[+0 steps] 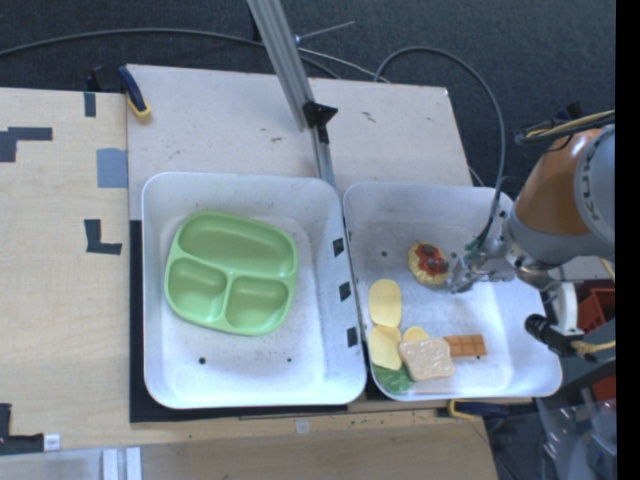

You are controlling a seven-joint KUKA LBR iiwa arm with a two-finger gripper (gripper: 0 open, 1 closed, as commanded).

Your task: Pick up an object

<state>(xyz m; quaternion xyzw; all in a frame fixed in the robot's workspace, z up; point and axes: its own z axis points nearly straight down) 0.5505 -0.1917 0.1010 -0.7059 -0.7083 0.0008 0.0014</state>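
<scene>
On the bench sit two white bins side by side. Left bin point(160, 268) holds a green plate point(232, 273) with three compartments, lying flat near the bin's middle, with a few dark specks on the bin floor around it.

Right bin point(400, 208) holds the toy food. A small round pizza point(429, 263) with red topping lies near the bin's middle. Toward the near left corner, a pale yellow oval point(385, 302) lies just above a second yellow piece point(384, 346), the two touching or nearly so. Beside them sits a slice of toast point(429, 359), overlapping a small yellow bit at its upper edge and a green leaf point(392, 378) at its lower left. A brown wafer point(465, 346) lies just right of the toast, touching it or very close.

From the right the arm point(565, 203) reaches in, its orange band above the wrist over the bin's right rim. Its gripper point(462, 276) hangs low inside the right bin, just right of the pizza, its tips beside the pizza's edge; contact cannot be judged. Whether the fingers are spread or closed cannot be told, since they appear as one small grey blur, and nothing is seen between them.

A grey metal pole point(285, 53) slants across the bench behind the bins, and black cables point(200, 36) loop over the dark floor
</scene>
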